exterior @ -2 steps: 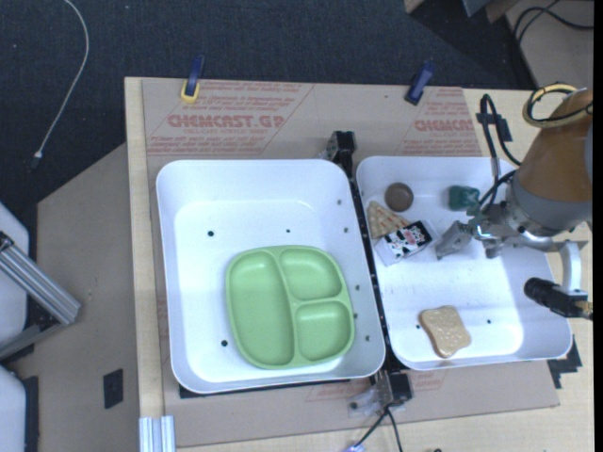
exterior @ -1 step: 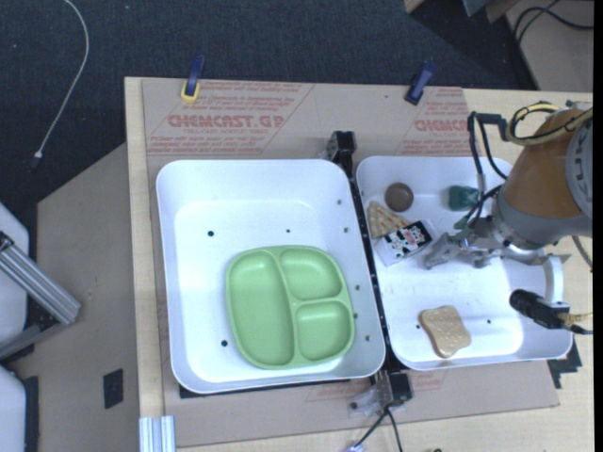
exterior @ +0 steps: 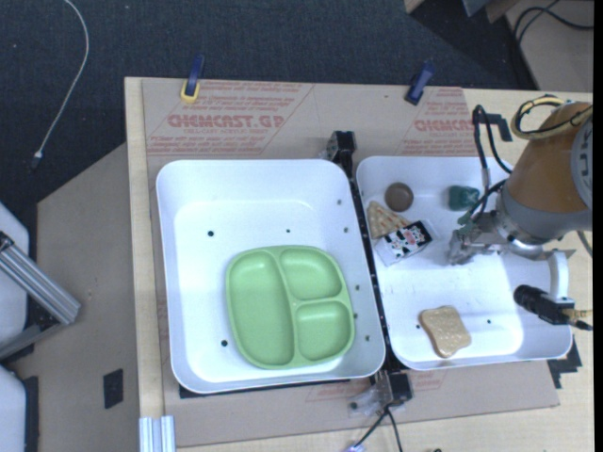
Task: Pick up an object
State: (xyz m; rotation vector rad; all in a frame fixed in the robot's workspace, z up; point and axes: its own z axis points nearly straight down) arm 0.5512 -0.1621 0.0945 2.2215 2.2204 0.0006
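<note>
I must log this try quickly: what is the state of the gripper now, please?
Gripper: low in the right bin; open or shut cannot be told, and nothing is seen held.

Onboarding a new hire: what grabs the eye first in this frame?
The green divided plate lying alone in the left bin. Next the grey-and-orange arm reaching over the right bin, its gripper low among small items: a brown round piece, a teal object and a tan cracker-like piece.
</note>
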